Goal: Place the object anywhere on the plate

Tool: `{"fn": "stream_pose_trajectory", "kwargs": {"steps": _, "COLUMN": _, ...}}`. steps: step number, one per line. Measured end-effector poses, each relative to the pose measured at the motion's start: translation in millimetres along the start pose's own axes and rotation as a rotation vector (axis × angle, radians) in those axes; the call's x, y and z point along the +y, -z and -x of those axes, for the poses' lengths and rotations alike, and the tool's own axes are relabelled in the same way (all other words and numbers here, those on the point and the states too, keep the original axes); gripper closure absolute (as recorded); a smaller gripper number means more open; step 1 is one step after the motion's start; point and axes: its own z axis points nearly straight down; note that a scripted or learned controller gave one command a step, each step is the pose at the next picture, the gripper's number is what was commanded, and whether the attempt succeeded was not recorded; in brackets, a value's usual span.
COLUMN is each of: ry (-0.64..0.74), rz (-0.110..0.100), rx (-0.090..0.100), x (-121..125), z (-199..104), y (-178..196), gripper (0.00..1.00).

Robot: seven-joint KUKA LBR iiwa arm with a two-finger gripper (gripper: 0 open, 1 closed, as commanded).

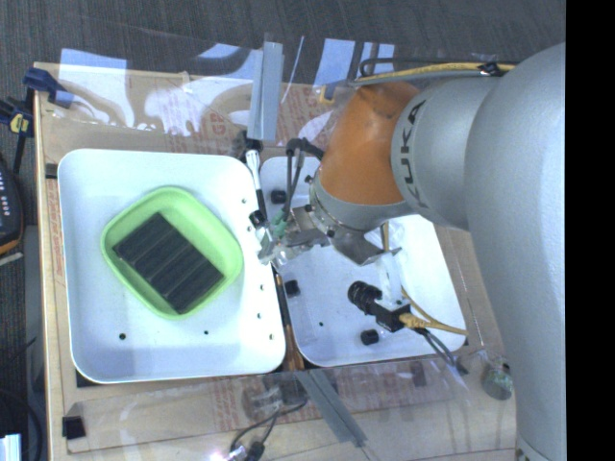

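While the arm [452,133] bends over the right bin [437,329], its claw's [279,243] state is unclear.

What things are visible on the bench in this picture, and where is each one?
bins: two, white, side by side on the bench; left one fully seen, right one partly under the arm.
plate: one, green, squarish, in the left bin, left of centre.
slab: one, dark and ribbed, lying on the plate.
bench: one, brown, under the bins.
cables: yellow and black, over the right bin and along the top edge.
arm: one, grey with an orange band, coming from the right over the right bin.
pincer: one, at the border between the bins.
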Motion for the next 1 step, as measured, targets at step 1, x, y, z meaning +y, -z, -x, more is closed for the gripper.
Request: {"fn": "stream_pose_trajectory", "kwargs": {"steps": 1, "ry": -0.001, "rz": 0.0, "rx": 0.0, "x": -0.1, "z": 0.5, "y": 0.1, "gripper": 0.0}}
